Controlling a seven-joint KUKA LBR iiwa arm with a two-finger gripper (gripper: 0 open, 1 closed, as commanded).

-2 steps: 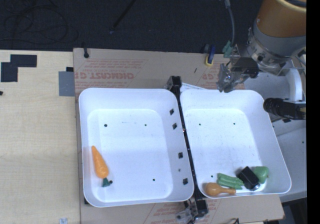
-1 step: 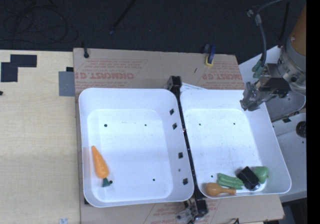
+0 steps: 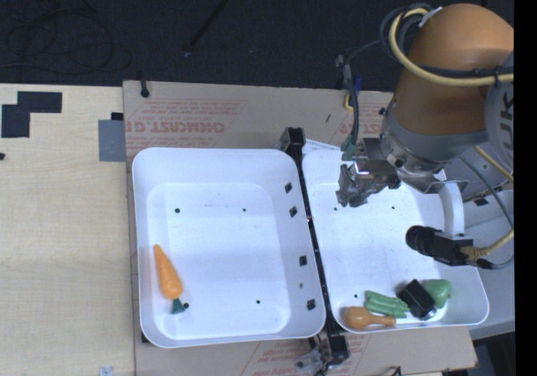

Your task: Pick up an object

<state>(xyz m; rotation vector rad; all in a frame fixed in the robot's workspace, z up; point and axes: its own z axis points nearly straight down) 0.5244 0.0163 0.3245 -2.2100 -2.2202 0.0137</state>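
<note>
Gripper (image 3: 357,190) hung over the right bin (image 3: 470,315), toward its 11 o'clock corner; whether the claw was wide or narrow, cannot tell. Nothing seen between the fingers. Nearest pickings lay at the bin's 6 o'clock: pear (image 3: 367,318), green pod (image 3: 386,304), black block (image 3: 416,298), crowded together. Carrot (image 3: 167,274) sat alone in the left bin (image 3: 143,198), at 8 o'clock. Judged best: take the outermost piece, come straight down, close across its narrow width.

Under the gripper (image 3: 357,191) lies the right white bin (image 3: 377,253). A black clip strip (image 3: 306,236) just beside the gripper separates this bin from the left white bin (image 3: 218,240). Printed brown cardboard (image 3: 210,110) underlies both bins. The pale wooden bench (image 3: 59,240) and a grey square (image 3: 110,139) lie well apart from the gripper, toward the view's left.
</note>
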